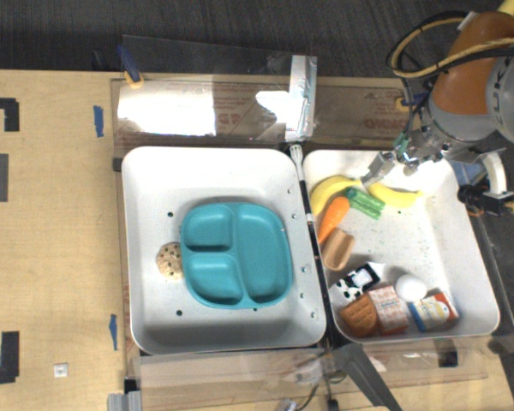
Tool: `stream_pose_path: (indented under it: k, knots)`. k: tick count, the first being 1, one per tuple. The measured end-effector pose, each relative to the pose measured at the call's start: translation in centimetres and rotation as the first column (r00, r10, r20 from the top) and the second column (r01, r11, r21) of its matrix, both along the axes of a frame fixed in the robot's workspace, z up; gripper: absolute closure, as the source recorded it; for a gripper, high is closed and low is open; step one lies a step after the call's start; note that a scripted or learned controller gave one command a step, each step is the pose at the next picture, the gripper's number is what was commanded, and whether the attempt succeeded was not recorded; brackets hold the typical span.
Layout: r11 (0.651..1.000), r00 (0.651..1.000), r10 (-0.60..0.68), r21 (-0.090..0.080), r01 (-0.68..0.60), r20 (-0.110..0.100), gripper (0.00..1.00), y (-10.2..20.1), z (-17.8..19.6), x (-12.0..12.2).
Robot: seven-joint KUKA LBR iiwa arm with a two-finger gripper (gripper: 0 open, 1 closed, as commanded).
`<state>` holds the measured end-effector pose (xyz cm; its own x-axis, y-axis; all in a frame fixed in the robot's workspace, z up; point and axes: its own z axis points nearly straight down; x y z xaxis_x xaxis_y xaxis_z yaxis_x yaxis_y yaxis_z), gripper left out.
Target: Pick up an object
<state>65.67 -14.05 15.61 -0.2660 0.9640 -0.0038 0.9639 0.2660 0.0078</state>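
Bench, right bin (463, 255) | gripper (392, 163) above banana (325, 191), grip state unclear | bottle (428, 311) label unreadable

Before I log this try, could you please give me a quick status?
Pincer above banana, right bin. Nothing held. Carrot alongside banana.

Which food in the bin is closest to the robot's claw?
The yellow banana, at the right bin's far end just under the gripper. The carrot lies farther away.
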Motion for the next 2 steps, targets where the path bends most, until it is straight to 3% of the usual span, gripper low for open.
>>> stream_pose_path:
  k: [1,2]
  knots:
    - [0.998,0.998,-0.068,0.000,0.068,-0.007,0.00,-3.2,-3.4,1.0]
    - [0.999,0.999,0.047,-0.004,-0.047,0.000,0.00,-8.6,4.1,0.2]
